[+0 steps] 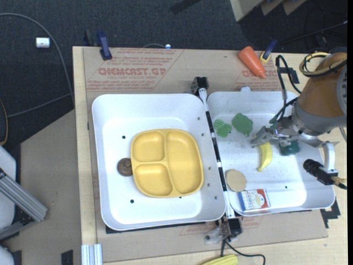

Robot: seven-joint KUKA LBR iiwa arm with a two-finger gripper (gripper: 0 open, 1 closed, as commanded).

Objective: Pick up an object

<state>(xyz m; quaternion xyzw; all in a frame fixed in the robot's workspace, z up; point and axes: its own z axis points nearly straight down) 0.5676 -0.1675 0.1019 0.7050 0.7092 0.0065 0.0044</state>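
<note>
Lying curved in the right bin (309, 199), yellow banana (266, 157)

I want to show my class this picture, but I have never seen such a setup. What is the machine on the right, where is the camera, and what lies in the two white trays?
The camera is fixed above a bench and looks down at a slant. The grey machine with an orange band is a robot arm reaching in from the right. At its end is a two-finger gripper, low in the right bin, just above a yellow banana. Nothing can be seen held.

The right bin also holds two green pieces, a tan disc and a small red, white and blue carton. The left bin holds a yellow divided plate with a brown round thing beside it.
</note>
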